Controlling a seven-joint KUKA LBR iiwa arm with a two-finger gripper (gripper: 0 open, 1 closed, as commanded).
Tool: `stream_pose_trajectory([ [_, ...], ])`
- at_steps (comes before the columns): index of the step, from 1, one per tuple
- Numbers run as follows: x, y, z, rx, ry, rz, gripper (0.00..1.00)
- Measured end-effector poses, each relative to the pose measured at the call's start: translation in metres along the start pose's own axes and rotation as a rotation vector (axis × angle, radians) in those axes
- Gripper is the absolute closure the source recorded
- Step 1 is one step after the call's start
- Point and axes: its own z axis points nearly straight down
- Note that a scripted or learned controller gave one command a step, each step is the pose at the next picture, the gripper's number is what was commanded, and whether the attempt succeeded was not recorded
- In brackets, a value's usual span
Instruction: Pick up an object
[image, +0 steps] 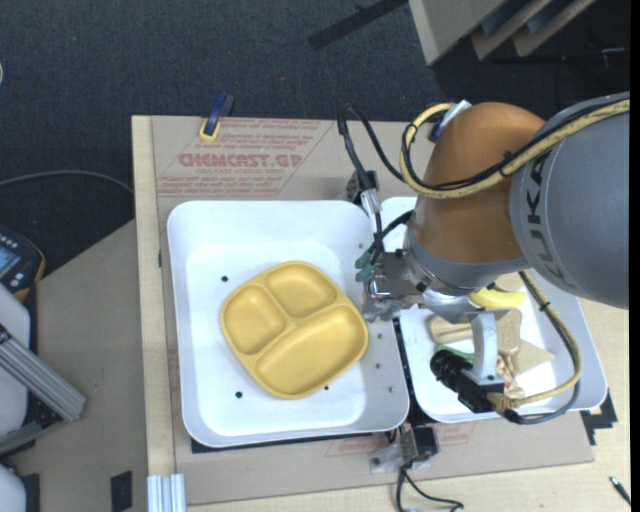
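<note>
the tabletop (150, 330) carries two white bins side by side. in the left bin (190, 330) a yellow plate (293, 328) with three compartments lies flat, open side up, a little right of the middle, its right edge near the wall shared with the other bin.

in the right bin (592, 372), partly under my arm, is a small heap of things: a pale sheet (537, 372) towards the front, tan wooden pieces (511, 338) leaning over it, a pale tan block (450, 329) just beside them, and a yellow curved piece (498, 297) behind, touching the wood. how they overlap beneath my wrist i cannot make out.

my gripper (378, 284) hangs at the wall between the two bins, just beside the plate's right edge. my own wrist covers it, so i cannot tell whether it is apart or together, and i see nothing in its grasp.

my arm (575, 210) reaches in from the right, with the orange band (480, 185) above the right bin's far corner.

farther back the tabletop shows red lettering (242, 158), and a blue and yellow clip (214, 117) sits on its far edge.
</note>
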Motion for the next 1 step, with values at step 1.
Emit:
stream_pose_trajectory([
  [1, 0.0679, 0.0003, -0.067, -0.007, 0.0, 0.003, 1.0],
])
